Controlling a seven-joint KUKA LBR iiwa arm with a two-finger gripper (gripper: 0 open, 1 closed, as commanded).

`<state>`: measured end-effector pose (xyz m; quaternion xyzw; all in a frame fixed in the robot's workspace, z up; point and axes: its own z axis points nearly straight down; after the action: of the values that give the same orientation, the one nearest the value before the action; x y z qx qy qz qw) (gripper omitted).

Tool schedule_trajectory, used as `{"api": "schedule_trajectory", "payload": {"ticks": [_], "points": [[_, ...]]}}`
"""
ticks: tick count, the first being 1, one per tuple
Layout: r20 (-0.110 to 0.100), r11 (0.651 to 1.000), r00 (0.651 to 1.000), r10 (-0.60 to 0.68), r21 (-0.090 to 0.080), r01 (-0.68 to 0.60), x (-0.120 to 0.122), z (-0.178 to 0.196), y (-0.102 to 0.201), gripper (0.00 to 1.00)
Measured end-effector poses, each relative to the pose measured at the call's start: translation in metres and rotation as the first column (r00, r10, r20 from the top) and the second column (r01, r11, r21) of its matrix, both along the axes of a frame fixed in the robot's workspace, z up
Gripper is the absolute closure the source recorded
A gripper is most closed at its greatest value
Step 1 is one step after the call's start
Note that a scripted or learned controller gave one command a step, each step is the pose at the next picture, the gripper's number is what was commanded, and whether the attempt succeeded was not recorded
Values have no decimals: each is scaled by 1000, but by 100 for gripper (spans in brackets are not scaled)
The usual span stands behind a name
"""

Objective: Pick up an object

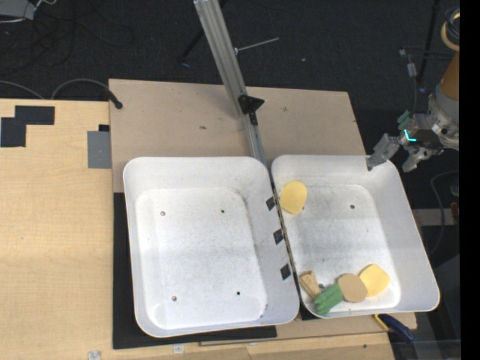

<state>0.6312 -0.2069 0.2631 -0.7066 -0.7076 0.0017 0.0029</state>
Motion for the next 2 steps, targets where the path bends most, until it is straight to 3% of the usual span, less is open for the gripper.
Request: {"api": "schedule_trajectory", "payload": {"ticks": [1,2], "points": [[4,1000,1000,3,-2,-3,1,3,0,0],[-1,1000,1000,1,1,-1,-3,-60,7,0]]}}
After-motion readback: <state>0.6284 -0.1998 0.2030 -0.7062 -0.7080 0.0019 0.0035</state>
